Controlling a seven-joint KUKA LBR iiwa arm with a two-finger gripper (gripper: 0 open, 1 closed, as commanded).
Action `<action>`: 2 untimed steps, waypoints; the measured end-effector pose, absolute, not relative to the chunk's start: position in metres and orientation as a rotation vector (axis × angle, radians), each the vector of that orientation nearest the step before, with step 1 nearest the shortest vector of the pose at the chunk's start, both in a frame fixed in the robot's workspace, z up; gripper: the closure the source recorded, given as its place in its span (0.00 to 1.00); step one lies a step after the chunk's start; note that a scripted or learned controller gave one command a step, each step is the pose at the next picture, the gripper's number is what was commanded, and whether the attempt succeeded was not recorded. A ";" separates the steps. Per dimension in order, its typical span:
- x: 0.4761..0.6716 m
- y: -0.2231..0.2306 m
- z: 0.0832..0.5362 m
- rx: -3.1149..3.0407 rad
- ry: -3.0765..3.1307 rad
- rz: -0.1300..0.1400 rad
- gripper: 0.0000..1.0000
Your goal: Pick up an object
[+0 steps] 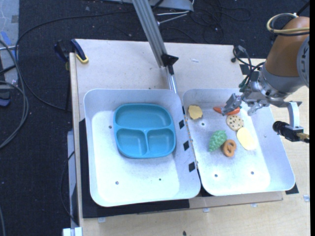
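- The gripper (232, 105) hung low over the far part of the right bin (275, 173); its fingers were small, dark and blurred, and whether they stood open or closed could not be told.
- A red-orange piece (220, 110) lay just at the fingertips, partly covered by them; contact could not be confirmed, nor its full shape.
- A round cracker (235, 122) lay just beside and nearer the camera than the gripper, its far edge close under the fingers.
- A pale yellow oval (246, 138) lay near the cracker, toward the bin's right side.
- A green bunch (217, 140) and a small brown ring (229, 148) lay side by side near the bin's middle, seemingly touching.
- A yellow lump (195, 112) sat apart, near the bin's left wall.
- The arm (287, 58) entered from the right and was cut off by the frame edge; cabling hid part of the wrist.
- The left bin (98, 181) held a blue tray (144, 131) with three compartments, flat and well apart from the gripper.
- A slanted metal pole (149, 23) crossed the bench (123, 63) from the top edge, its upper end cut off.
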State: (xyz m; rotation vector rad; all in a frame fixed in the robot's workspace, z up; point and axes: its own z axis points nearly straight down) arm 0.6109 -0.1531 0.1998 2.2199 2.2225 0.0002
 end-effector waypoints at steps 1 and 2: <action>0.602 -0.152 0.152 2.225 2.223 -0.005 0.00; 0.601 -0.151 0.098 2.224 2.223 -0.005 0.00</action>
